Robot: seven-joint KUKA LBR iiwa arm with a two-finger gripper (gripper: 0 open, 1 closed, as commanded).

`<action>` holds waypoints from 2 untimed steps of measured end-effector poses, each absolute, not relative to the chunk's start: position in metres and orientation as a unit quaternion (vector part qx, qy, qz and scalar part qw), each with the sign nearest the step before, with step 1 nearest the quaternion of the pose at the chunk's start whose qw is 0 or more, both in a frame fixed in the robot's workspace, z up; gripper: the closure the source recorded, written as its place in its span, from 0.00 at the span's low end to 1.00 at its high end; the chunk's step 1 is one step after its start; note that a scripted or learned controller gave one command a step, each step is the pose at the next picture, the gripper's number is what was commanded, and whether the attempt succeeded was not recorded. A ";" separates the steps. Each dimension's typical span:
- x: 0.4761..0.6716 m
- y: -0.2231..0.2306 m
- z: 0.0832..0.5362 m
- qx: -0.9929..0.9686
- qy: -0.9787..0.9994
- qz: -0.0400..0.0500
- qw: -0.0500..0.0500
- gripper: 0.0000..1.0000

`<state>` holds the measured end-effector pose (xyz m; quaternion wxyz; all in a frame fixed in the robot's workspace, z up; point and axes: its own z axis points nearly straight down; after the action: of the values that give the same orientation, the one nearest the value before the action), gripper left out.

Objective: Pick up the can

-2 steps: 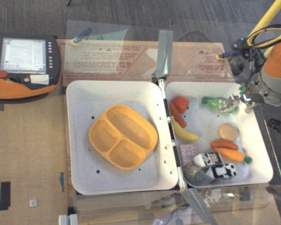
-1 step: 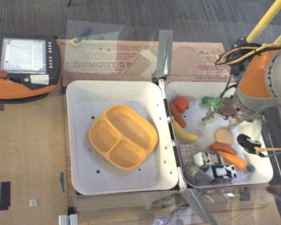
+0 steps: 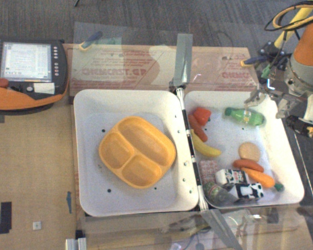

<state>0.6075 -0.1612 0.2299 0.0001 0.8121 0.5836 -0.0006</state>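
On the left of the counter (image 3: pixel 31 155) lies a grey control tablet with an orange base (image 3: pixel 26 74). Next comes the left white shallow bin (image 3: pixel 88 113), which carries a yellow plastic plate with three compartments (image 3: pixel 137 151).

The right white shallow bin (image 3: pixel 287 155) holds the other things. Near its left wall are a red pepper toy (image 3: pixel 199 116) and, just below it, a yellow banana toy (image 3: pixel 206 148). At the lower left corner of this bin lies the can (image 3: pixel 217 192), a dark metal cylinder resting on its side, with its shiny end turned toward the left wall. It touches, or almost touches, a small black-and-white carton (image 3: pixel 241 183) on its right. Further right are a round beige cookie (image 3: pixel 249 151), a red sausage toy (image 3: pixel 248 165) and an orange carrot toy (image 3: pixel 261 177). A green plastic bottle (image 3: pixel 245 116) lies at the top.

I judge the can is stiff and smooth, rather light if empty, and it may roll because it lies on its side. The best hold seems across the middle of its round body, but the wall and the carton leave little room for fingers.

The claw (image 3: pixel 266 95) hangs at the upper right corner of this bin, well apart from the can; whether it is apart or together I cannot tell.
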 end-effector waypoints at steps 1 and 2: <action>0.567 -0.168 0.086 0.797 0.603 0.002 0.001 0.00; 0.651 -0.198 0.129 0.795 0.607 0.000 0.001 0.00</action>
<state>0.6513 -0.1976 0.1292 0.0007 0.7948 0.6068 0.0002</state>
